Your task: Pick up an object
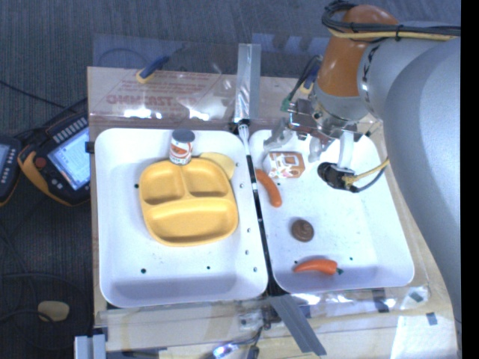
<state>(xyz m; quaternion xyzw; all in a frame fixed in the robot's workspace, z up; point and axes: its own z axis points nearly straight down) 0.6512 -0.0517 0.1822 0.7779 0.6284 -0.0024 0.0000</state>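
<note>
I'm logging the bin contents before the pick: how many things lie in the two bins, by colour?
Yellow: 1, divided tray
Orange: 2, sausage, carrot
Brown: 1, round piece
White and orange: 2, can, packet
Total: 6

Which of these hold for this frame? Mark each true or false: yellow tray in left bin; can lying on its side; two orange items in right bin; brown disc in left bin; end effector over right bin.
1. The yellow divided tray lies in the left bin. True.
2. The small can lies on its side. False: it stands upright by the tray's far edge.
3. The right bin has an orange sausage and an orange carrot. True.
4. The brown disc is in the left bin. False: right bin.
5. The end effector is over the right bin. True.
</note>
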